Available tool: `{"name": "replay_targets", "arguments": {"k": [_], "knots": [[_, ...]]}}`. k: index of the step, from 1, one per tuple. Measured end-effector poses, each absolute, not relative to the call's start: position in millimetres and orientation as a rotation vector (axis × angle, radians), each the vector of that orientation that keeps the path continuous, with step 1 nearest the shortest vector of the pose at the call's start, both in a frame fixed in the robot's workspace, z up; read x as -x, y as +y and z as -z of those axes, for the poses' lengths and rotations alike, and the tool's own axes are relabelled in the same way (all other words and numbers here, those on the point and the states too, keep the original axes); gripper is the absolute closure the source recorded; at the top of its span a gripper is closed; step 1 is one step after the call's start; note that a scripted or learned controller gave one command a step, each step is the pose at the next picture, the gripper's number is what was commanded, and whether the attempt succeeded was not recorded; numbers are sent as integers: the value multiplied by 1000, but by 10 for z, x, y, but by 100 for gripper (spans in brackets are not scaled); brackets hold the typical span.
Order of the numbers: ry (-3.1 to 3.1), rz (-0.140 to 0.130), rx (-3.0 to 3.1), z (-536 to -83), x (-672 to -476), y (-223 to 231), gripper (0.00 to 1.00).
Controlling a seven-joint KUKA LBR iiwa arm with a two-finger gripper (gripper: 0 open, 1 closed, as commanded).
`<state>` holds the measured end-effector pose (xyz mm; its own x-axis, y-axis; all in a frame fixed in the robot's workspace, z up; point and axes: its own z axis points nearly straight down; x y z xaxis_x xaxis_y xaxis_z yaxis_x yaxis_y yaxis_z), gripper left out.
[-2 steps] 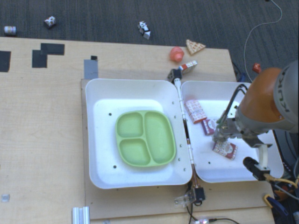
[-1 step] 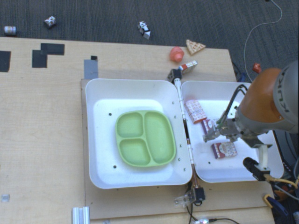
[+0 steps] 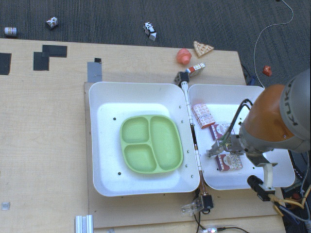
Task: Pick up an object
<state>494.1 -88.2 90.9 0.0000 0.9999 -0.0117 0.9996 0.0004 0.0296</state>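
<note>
Camera view: tool (image 3: 219, 149) mid right bin (image 3: 272, 92)

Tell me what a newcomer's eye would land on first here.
First, the pale green divided plate, lying alone in the left bin. Next, the arm's orange band at the right, above the gripper, which is low in the right bin among red-and-white packets. A red ball sits on the bench behind the bins.

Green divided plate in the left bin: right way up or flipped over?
Right way up. The green divided plate lies flat in the left bin, its three hollow compartments facing the camera, nothing in them.
</note>
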Motion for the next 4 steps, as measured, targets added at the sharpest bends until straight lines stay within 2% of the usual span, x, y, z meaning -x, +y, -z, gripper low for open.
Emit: {"name": "replay_targets", "arguments": {"k": [1, 2, 3, 4], "knots": [[2198, -23, -2197, -1020, -4959, -889, 100], [2198, -23, -2197, -1019, -4957, -889, 0], [2214, -9, -2214, -873, -4896, -867, 0], [2213, -16, -2209, -986, -4919, -859, 100]]}}
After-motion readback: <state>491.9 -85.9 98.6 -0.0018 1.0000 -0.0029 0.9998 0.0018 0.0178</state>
